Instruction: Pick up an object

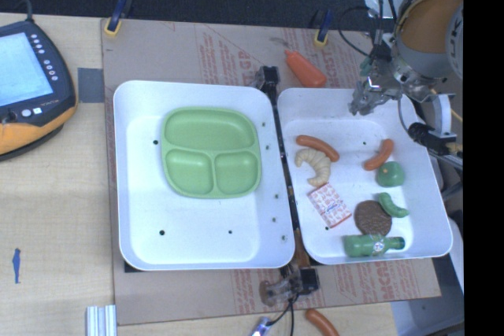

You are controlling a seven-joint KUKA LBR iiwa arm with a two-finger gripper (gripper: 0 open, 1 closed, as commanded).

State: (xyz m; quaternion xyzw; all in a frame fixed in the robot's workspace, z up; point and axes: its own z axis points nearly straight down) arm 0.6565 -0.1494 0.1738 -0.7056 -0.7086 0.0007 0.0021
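Observation:
My gripper (364,105) hangs over the far edge of the right bin (441,201), above bare white floor and apart from every object. In that bin lie a long sausage (317,146), a croissant (316,164), a small sausage (379,154), a green round piece (390,175), a red-and-white packet (329,205), a brown cookie (372,218), a green leaf-like piece (392,205) and a green bottle (373,245) on its side. Nothing shows between the fingers.
The left bin (142,208) holds a green divided plate (211,151). An orange carrot (305,68) lies on the cardboard behind the bins. A sausage (322,321) lies at the front edge. A teach pendant (27,86) rests at the far left.

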